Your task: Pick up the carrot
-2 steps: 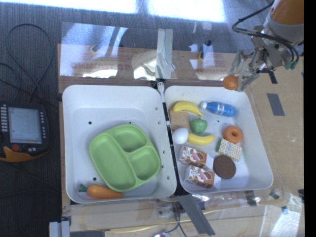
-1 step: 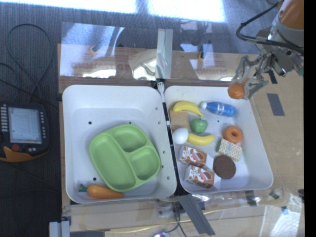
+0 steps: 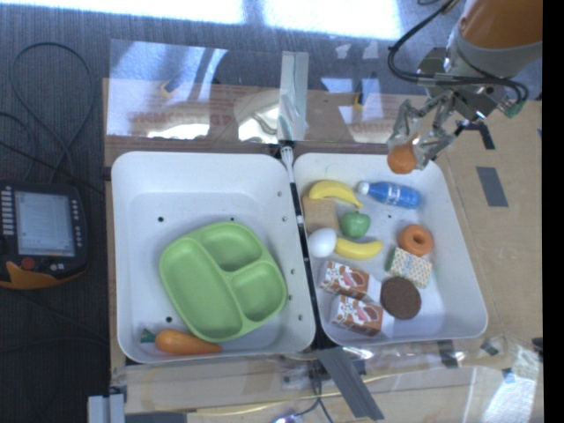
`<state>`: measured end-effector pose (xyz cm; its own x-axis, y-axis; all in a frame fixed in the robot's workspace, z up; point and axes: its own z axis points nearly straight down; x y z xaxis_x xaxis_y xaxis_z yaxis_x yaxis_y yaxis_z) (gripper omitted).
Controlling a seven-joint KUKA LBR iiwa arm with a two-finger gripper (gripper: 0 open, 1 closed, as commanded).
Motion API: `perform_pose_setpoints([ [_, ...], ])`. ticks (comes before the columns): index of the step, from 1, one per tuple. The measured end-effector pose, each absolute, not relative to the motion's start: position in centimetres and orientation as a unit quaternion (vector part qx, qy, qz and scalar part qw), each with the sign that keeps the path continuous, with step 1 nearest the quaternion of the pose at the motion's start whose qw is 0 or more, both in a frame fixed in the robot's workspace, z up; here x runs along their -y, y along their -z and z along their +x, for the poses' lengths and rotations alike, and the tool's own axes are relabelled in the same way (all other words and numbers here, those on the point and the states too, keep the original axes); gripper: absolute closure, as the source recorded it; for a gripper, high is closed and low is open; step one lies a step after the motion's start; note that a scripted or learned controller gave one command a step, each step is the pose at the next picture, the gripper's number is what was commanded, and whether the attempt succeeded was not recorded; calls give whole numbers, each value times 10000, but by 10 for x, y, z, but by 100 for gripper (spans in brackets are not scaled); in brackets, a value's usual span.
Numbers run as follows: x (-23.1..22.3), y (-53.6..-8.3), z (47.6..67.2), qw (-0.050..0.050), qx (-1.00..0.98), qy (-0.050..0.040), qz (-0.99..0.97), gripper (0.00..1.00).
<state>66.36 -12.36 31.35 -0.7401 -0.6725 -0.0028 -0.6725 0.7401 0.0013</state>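
Arm: the grey arm with its orange band reached in from the upper right, above the far corner of the right bin.
Gripper: the gripper hung over the far right rim of that bin, its fingers pinching a small orange ball (round, not the carrot).
Carrot: the carrot lay in the left bin, at its near left corner, just beside the near edge of the plate, pointing right, with its green tip to the left; it was well apart from the gripper.
Plate: a green plate with three compartments sat in the middle of the left bin.
Right bin, far side: a banana and a blue bottle on its side.
Right bin, middle: a green fruit, a white egg, a second yellow piece and a doughnut.
Right bin, near side: two red-and-white cartons, a patterned square and a brown disc (the disc touching the square).
Bench, left: a pendant with a screen lay outside the bins, its cable looping away.
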Motion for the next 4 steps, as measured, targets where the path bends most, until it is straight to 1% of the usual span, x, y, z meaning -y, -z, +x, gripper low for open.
perform_pose_setpoints([
  [1,109,-288,669,16,-8263,-13,-5633,100],
  [2,62,-288,669,16,-7691,-9,-6392,100],
  [3,65,-370,668,41,-6532,18,-7572,100],
  [4,40,-250,592,-1,-5868,-52,-8097,100],
])
